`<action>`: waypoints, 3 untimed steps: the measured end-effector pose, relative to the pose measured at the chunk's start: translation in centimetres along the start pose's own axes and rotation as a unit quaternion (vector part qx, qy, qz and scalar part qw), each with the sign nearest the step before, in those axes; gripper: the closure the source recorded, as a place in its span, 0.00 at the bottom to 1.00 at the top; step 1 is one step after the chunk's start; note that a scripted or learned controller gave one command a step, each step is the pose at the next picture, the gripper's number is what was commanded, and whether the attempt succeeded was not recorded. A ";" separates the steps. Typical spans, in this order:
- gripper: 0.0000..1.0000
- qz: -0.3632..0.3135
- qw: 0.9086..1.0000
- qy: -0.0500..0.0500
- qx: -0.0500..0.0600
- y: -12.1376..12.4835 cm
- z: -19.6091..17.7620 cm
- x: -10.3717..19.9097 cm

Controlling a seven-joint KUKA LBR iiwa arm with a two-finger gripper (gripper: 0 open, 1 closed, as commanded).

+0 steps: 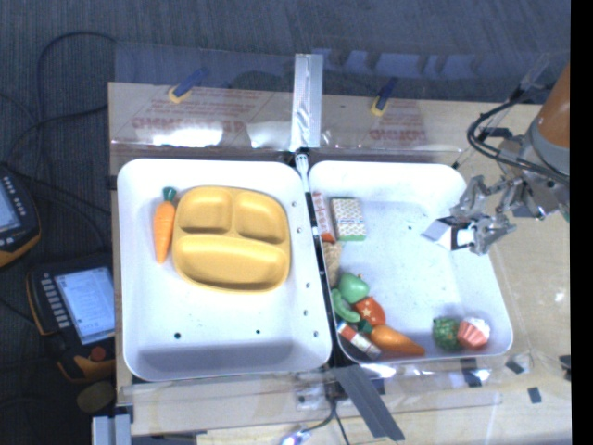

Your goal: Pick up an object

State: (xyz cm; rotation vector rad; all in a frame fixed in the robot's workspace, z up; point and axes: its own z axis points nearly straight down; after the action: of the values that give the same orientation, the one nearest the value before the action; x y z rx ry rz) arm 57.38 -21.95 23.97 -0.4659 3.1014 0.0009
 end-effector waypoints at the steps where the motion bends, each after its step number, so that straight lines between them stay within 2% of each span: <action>1: 1.00 -0.007 1.000 0.000 0.000 -2.7 -2.3 -8.2; 2: 1.00 -0.025 1.000 0.000 0.000 -0.8 -3.9 -9.8; 3: 1.00 -0.102 0.995 0.001 0.000 1.6 -1.4 -10.5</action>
State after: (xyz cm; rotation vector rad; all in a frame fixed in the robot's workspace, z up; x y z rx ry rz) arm 66.92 -17.30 25.46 -0.7803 3.0398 0.0003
